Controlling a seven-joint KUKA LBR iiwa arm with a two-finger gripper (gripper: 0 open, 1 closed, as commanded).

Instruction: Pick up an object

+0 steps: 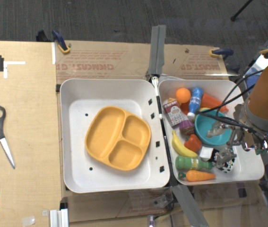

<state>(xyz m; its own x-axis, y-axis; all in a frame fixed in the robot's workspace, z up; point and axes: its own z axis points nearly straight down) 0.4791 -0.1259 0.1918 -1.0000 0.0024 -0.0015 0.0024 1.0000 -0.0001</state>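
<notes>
Overhead view. Gripper [223, 151] low in the right bin [252, 171], among the toys near a teal bowl [211, 128], banana [182, 145] and carrot [200, 175]; whether it grips cannot be told. Left bin [72, 126] holds a yellow divided plate [118, 137].

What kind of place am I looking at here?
Likely a robotics lab test bench: a robot arm over a white bin of toy food, clamps pinning cardboard, scissors on plywood.

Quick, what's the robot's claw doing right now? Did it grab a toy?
Gripper: low in the right bin, among the toys beside the teal bowl. Whether it has grabbed anything cannot be told.
</notes>
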